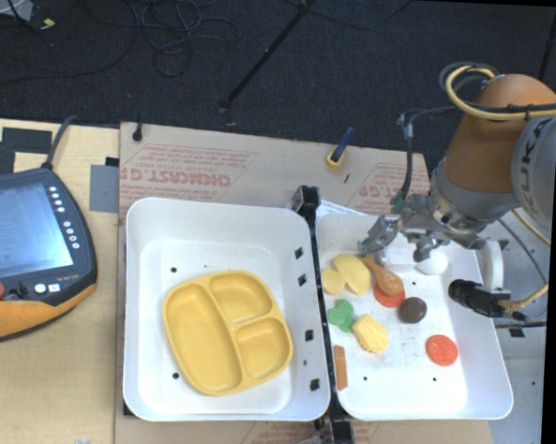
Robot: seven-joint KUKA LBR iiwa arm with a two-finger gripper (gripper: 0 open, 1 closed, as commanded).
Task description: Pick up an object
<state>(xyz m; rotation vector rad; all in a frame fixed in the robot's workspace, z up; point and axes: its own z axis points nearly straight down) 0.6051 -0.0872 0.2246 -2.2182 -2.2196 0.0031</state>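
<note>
white ball (432, 262) looks like the nearest candidate for the pick, sitting in the upper right part of the right bin (479, 393), just below the gripper (404, 235). the gripper hangs over the bin's upper edge w/ its grey fingers spread apart and nothing between them, so no grasp yet. other options lie center-left in that bin: a yellow piece (350, 273), an orange carrot-like stick (384, 279), a brown ball (413, 310), a green piece (341, 315), a corn-like piece (371, 334) and a red disc (441, 349) lower right. to do it well imo: pick one item that stands apart, e.g. the red disc or white ball, center the fingers over it, come straight down, and close only when it sits between the pads; the clustered yellow/orange bits risk a glancing grip. the yellow tray (227, 330) in the left bin (154, 256) is wide and flat, prob a poor target.
</note>
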